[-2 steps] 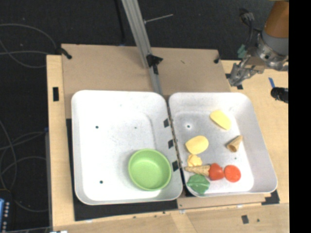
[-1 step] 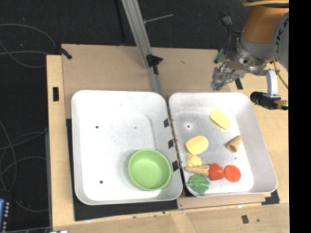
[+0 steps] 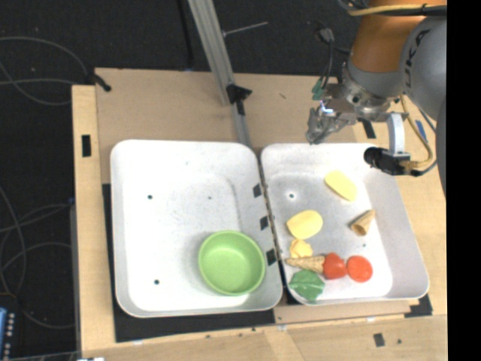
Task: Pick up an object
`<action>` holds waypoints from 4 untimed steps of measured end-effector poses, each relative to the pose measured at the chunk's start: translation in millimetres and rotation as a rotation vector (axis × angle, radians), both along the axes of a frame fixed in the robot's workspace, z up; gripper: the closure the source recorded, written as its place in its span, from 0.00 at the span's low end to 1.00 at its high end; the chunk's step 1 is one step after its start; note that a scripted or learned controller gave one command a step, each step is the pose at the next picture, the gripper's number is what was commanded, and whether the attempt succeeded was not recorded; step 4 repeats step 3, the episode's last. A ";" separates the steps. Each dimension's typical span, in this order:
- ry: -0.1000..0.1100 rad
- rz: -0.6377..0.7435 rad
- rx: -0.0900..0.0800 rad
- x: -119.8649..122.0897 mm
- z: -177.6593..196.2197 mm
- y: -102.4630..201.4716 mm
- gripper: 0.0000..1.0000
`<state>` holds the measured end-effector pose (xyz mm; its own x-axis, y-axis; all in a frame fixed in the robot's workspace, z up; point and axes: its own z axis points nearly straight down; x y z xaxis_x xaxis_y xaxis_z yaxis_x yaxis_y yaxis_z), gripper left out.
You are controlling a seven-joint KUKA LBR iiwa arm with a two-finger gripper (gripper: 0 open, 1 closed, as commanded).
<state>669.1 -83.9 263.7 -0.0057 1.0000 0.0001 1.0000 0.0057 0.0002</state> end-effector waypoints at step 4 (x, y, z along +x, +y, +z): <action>-0.001 0.001 0.001 8.9 -7.9 138.9 1.00</action>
